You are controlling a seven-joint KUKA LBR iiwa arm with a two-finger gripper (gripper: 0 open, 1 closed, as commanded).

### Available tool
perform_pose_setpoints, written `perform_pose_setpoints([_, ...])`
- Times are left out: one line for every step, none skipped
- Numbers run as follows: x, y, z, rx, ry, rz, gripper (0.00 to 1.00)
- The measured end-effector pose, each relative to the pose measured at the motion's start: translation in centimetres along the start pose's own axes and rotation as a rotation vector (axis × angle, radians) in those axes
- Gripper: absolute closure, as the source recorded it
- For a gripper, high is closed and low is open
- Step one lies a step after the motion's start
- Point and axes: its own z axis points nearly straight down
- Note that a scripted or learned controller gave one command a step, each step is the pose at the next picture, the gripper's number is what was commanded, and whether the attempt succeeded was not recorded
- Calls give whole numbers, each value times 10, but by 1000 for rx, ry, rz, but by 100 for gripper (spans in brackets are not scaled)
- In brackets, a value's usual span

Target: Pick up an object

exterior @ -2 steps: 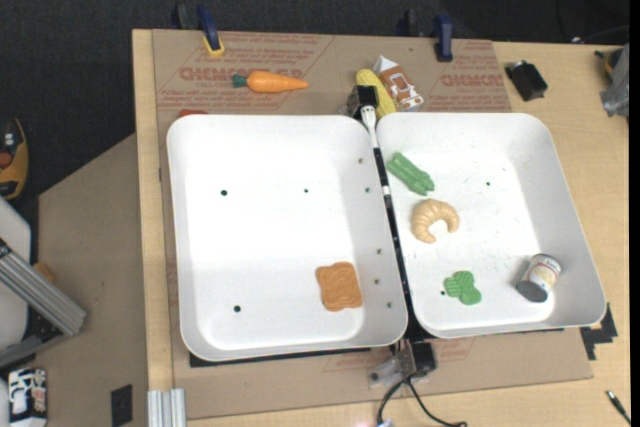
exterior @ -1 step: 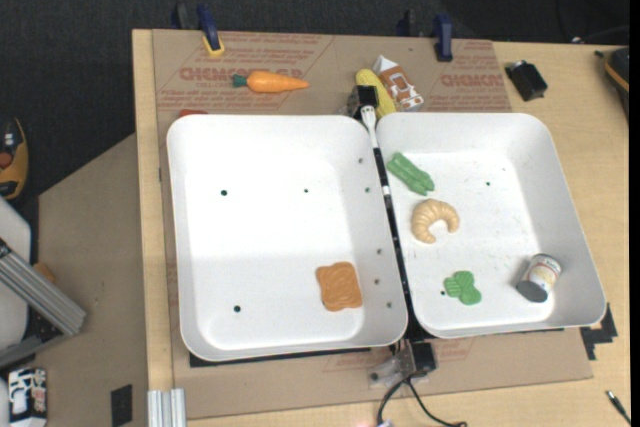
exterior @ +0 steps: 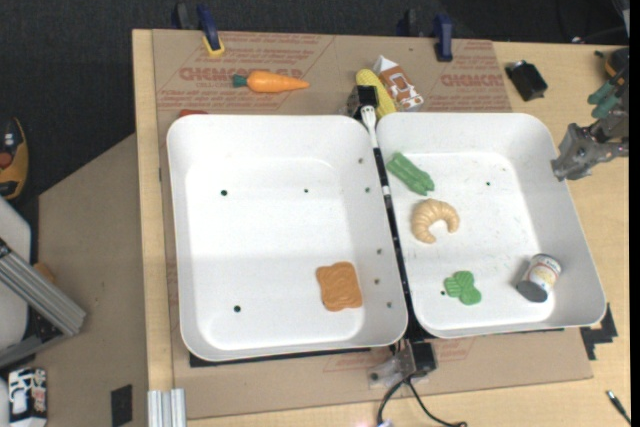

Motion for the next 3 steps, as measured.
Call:
perform_pose_setpoints([18,0,-137,-31,-7,3,100])
perform_pose_setpoints([109,6,-129,-12,-3,-4,100])
perform_pose_setpoints([-47,-2,-129,-16,-9,22,100])
